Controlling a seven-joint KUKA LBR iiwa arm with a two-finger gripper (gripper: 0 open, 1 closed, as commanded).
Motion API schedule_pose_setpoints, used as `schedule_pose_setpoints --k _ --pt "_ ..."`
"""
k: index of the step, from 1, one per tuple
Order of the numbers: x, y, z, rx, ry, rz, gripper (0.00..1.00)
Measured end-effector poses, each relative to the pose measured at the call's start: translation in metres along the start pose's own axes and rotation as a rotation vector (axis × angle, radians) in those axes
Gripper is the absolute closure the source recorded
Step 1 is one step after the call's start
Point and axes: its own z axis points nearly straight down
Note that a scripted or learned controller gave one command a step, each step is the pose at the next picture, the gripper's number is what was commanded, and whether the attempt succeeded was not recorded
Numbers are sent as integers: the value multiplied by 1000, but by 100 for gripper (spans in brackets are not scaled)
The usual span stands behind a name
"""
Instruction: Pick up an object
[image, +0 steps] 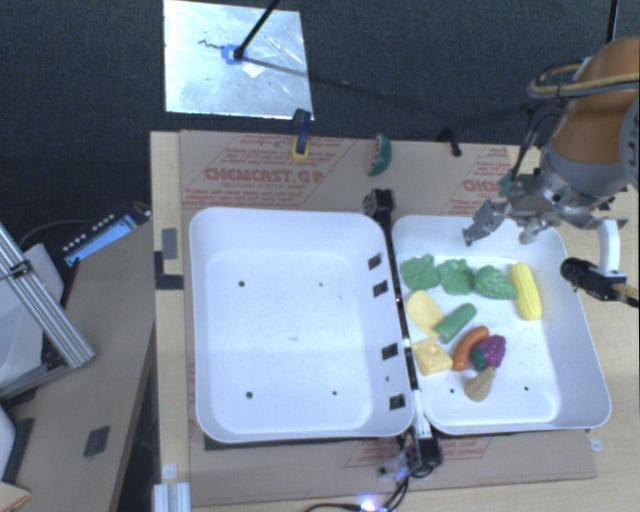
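Position: my claw hangs above the far rim of the right bin; its two fingers stand spread, released, with nothing between them. Targets lie below in that bin, packed together: corn cob, green leaves, carrot, purple grapes, yellow cheese. Risk, as I judge it: pieces touch, so a descent may wedge a finger on two at once, or nudge one aside; the rounded corn cob may roll out.

Dark carpet, pale wooden bench
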Motion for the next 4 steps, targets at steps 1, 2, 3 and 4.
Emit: schedule_pose_setpoints --k 1,2,3,4 --pt "-33 -61 134 14 2 7 0" --pt "27 -119 142 -8 -1 1 0" --pt "37 -32 145 -8 -1 -5 0" --pt "40 -94 147 6 1 2 0"
